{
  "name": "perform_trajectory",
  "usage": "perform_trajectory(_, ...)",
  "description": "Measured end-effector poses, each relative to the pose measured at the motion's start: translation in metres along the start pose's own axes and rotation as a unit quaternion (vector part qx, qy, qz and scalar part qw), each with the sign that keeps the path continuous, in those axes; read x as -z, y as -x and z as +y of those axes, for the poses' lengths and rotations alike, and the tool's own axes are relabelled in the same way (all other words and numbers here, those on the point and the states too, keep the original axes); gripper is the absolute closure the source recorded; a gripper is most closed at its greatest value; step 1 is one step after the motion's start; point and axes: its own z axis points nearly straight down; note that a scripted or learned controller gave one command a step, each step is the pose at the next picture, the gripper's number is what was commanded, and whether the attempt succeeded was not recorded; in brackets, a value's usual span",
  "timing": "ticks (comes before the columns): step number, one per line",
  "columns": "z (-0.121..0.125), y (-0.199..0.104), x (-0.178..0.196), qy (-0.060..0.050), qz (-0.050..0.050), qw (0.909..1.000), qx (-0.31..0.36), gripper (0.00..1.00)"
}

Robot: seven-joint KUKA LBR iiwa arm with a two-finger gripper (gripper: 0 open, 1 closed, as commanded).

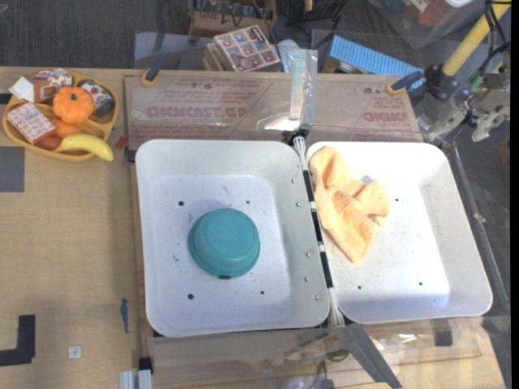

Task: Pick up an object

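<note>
At the far left of the bench sits one yellow dish (16,128) of toy food. It holds one small orange pumpkin (73,104), one yellow banana (85,145) lying along its near rim, and a few small printed boxes that are too small to read.

Two shallow white bins stand side by side with their inner rims touching. Behind them lies one flat sheet of cardboard (203,108) with red lettering.

The left bin (154,177) holds one thing: a teal bowl (225,242), upside down. It rests a little toward the near side of the bin floor, apart from every wall.

The right bin (454,241) also holds one thing: a pale orange cloth (349,205), crumpled. It lies in the far left part of the bin, up against the wall shared with the left bin, and one corner trails toward the middle of the floor.

So two things are there for picking, one per bin, and both lie on the bin floors. Whether the gripper is spread or pressed together cannot be told from this view.
</note>
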Motion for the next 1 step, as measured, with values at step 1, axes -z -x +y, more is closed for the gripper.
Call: perform_trajectory(1, 0.0123, -0.0833, -0.1110, 0.000, 0.000, 0.9992, 0.039, 0.00)
